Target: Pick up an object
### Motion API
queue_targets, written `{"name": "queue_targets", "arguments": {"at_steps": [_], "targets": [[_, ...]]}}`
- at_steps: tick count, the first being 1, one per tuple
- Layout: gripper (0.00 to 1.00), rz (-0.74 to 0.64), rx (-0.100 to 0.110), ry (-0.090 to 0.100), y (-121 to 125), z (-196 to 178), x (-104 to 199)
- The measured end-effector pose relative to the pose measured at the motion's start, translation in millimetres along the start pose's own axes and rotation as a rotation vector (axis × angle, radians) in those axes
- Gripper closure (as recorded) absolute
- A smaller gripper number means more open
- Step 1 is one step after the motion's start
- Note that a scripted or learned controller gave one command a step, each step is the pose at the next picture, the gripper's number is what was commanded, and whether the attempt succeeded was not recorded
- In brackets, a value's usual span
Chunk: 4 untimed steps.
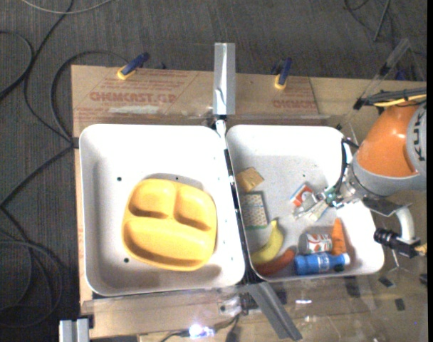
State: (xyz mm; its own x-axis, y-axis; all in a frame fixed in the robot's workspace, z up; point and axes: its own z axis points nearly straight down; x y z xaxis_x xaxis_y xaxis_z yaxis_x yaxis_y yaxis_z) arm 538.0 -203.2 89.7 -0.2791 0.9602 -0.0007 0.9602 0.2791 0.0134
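My gripper [327, 199] reaches in from the right, low over the right bin [288, 142], below the arm's orange band [387, 148]. Its tip is next to a small red and white packet [302, 196]; whether it touches the packet is unclear. Along the bin's front lie a red and white can [317, 243], an orange carrot [338, 236] and a blue bottle [317, 263]. A yellow banana [270, 241] and a red sausage-like piece [273, 264] lie at the front left. A grey ridged piece [255, 209] and a brown square [249, 179] lie along the left wall.
The left bin [102, 155] holds a yellow divided plate [172, 223]. A metal post [223, 84] stands behind the wall where the bins meet. Two clamps [133, 65] [281, 73] grip the cardboard at the back.
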Motion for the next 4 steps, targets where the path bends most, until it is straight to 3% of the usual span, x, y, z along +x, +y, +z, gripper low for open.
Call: {"name": "queue_targets", "arguments": {"at_steps": [1, 2, 3, 4], "targets": [[1.00, 0.000, -0.002, 0.000, 1.7, -10.5, -0.1], [1.00, 0.276, 0.015, -0.002, 56.0, -115.5, 59.2], [0.00, 0.277, 0.015, -0.003, 55.8, -115.4, 58.9], [0.00, 0.259, 0.017, -0.003, 34.8, -58.6, 14.5]]}}
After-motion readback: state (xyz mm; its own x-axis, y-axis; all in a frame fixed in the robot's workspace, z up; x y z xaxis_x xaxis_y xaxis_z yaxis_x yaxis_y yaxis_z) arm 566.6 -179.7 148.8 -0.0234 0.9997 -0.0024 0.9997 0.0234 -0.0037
